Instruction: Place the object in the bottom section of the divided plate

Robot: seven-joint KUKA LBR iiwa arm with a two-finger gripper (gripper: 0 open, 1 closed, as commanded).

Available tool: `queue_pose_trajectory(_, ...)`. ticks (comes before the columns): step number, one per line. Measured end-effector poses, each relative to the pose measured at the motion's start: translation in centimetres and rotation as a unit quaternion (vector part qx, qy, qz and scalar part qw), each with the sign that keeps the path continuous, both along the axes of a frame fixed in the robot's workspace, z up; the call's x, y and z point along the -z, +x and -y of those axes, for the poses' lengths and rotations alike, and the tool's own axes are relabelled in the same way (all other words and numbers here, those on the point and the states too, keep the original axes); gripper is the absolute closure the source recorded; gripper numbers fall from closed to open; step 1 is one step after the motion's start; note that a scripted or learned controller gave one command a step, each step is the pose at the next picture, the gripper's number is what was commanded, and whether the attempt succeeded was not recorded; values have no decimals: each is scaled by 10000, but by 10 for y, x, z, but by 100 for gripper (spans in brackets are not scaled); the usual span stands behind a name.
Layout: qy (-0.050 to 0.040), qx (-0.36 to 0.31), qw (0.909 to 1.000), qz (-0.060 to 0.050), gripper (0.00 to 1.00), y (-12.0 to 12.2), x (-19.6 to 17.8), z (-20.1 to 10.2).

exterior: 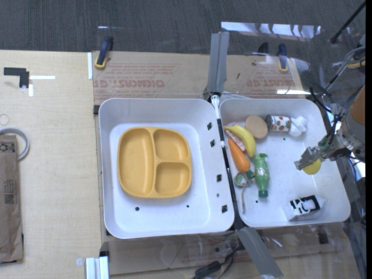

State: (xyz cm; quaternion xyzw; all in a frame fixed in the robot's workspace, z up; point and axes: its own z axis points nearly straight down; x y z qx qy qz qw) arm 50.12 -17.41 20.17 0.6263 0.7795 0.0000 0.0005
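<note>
A yellow divided plate (121,163) lies in the left bin (110,214), with one long section on the left and two smaller ones on the right; nothing is in any of them. My gripper (308,161) hangs over the right side of the right bin (334,211), on the arm coming in from the right. A small round yellow fruit (314,167) sits between its grey fingertips, and the fingers are shut on it. The fruit is partly hidden by the fingers.
Along the right bin's left side lie a banana (244,138), a carrot (238,154), a green bottle (261,174) and a spoon (241,185). A round tan piece (256,127) and a patterned can (280,123) sit at the back, a black-and-white item (304,206) at the front.
</note>
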Motion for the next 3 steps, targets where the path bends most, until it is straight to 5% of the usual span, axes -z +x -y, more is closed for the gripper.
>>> queue_pose_trajectory(1, -2, 978, 9952, -13, 100, -24, -40, -46)
queue_pose_trajectory(3, -8, 1328, 9911, -30, 100, -25, 12, -195)
